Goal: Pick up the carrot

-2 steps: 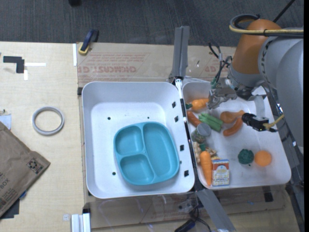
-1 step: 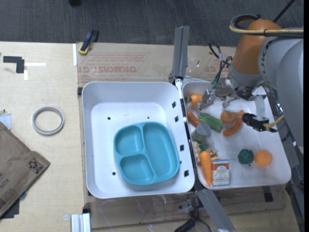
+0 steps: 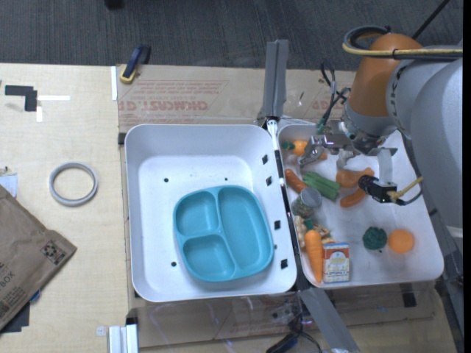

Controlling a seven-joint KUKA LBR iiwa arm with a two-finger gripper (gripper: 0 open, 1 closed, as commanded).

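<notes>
I am watching the arm (image 3: 419,87) reaching in from the right, and its jaws (image 3: 352,147) are hovering over the far part of the right bin (image 3: 427,259). From my seat I cannot tell whether the jaws are apart or together; the wrist and its cables are hiding them.

The carrot (image 3: 313,250) is lying near the left wall of that bin, in its nearer half, pointing toward the near rim, with its green top toward the bin's middle. It is sitting just beside a small orange-and-white carton (image 3: 336,261), which is lying at its right. The jaws are well apart from the carrot.

More toy food is crowding the bin: a green vegetable (image 3: 321,183) is lying slantwise near the middle, a dark green ball-like piece (image 3: 374,237) is resting just beside an orange fruit (image 3: 401,241), and several orange pieces, too small for me to name, are lying under the wrist.

The left bin (image 3: 143,197) is carrying a teal divided plate (image 3: 221,232) with three compartments. Out on the worktop (image 3: 59,123) a roll of tape (image 3: 73,183) is lying to the left of the bins.
</notes>
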